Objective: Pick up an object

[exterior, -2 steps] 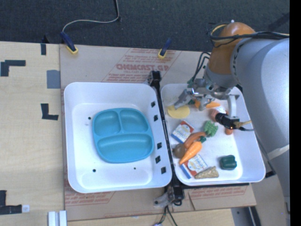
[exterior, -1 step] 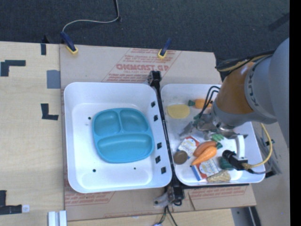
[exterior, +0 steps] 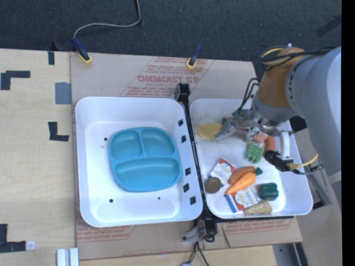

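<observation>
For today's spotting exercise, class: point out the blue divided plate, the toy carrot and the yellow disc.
blue divided plate (exterior: 145,158), camera view, its centre ridge.
toy carrot (exterior: 241,180), camera view, mid orange body.
yellow disc (exterior: 208,131), camera view, its flat top.

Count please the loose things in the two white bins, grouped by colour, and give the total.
Blue: 1, the divided plate
Yellow: 1, the flat piece
Orange: 1, the carrot
Green: 2, the light green piece and the dark green piece
Brown: 1, the round piece
Tan: 1, the wedge
Printed packets: 2, and
Total: 9
</observation>
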`<state>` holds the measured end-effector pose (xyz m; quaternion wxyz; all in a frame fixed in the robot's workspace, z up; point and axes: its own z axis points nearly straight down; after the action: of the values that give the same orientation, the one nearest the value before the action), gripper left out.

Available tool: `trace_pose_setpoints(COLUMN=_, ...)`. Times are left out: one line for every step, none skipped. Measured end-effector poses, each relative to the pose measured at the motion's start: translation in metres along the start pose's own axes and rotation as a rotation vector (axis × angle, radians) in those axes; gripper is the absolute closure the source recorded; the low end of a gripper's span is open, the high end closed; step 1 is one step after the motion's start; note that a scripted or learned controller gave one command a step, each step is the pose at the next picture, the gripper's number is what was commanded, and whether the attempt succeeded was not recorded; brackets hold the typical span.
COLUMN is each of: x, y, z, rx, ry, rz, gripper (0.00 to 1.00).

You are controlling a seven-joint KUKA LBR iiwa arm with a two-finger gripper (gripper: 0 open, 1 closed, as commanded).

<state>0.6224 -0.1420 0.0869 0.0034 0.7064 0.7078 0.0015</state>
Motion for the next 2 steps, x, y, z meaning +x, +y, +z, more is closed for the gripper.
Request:
trace_pose_setpoints(x=0.028, y=0.039, z=-0.004, rx=0.037, ry=0.004, rz=0.007, gripper=0.00)
trace_pose_setpoints(x=-0.003, y=0.042, z=0.003, rx=0.035, ry=0.014, rz=0.004, gripper=0.00)
